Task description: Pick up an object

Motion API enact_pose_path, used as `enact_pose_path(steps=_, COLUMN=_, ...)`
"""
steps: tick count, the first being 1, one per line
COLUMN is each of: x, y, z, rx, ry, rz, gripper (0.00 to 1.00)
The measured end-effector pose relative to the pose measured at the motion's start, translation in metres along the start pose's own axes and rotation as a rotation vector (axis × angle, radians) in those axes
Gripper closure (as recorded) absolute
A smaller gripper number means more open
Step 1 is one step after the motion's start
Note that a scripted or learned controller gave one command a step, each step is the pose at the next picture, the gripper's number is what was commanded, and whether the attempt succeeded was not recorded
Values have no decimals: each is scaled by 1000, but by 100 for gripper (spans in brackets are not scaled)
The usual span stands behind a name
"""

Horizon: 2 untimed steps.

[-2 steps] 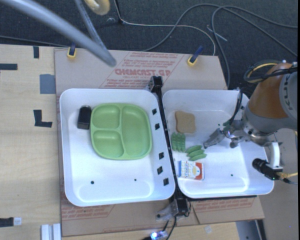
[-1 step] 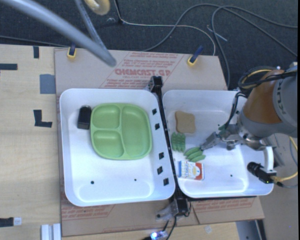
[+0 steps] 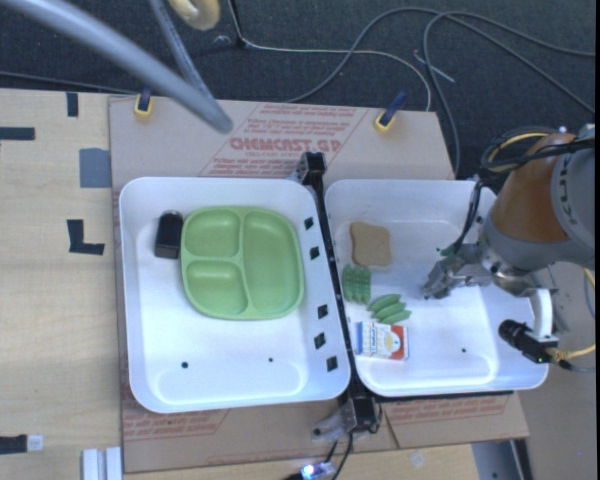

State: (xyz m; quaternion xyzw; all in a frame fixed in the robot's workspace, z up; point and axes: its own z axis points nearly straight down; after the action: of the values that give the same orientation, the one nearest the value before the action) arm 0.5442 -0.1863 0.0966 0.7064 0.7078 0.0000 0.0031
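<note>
The gripper (image 3: 442, 280) is hanging low in the right bin (image 3: 458, 196), grip state unclear, right of a tan toast slice (image 3: 370, 244), green pods (image 3: 389, 307), a green leafy piece (image 3: 357, 284) and a small carton (image 3: 382, 341).

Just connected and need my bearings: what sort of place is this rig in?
Probably a robotics lab test bench: two white bins sit on cardboard clipped to a wooden bench, loose cables trail behind, and toy food lies as pick targets.
</note>
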Motion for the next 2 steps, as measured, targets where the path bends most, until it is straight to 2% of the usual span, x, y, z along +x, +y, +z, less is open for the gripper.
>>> enact_pose_path(steps=2, x=4, y=8, z=-115, rx=-1, ry=3, rz=0, gripper=100)
